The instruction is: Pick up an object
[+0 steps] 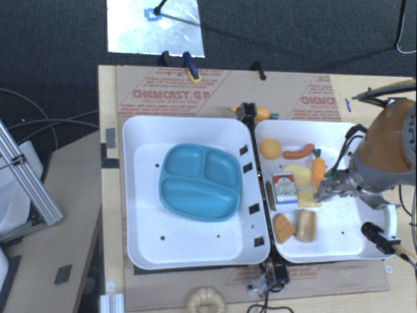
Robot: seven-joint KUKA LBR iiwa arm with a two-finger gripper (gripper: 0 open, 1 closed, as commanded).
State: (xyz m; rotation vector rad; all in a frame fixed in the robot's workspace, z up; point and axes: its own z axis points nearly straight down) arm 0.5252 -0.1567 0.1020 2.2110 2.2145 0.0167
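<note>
The right white bin [339, 240] holds several toy foods: an orange ball [270, 149], a red sausage [298, 152], a carrot [318, 171], a yellow piece [298, 175], a red and white packet [284, 189], a waffle-like cracker [283, 227] and a tan bread roll [306, 225]. My gripper [324, 193] reaches in from the right and sits low over the yellow slice just below the carrot, right of the packet. Nothing shows between its fingers, and their spread is too small to make out.
The left white bin [140, 175] holds a blue divided plate [201, 181]. A small orange toy [260, 115] lies on the cardboard behind the bins. The arm's grey and orange body [384, 149] hangs over the right bin's right side.
</note>
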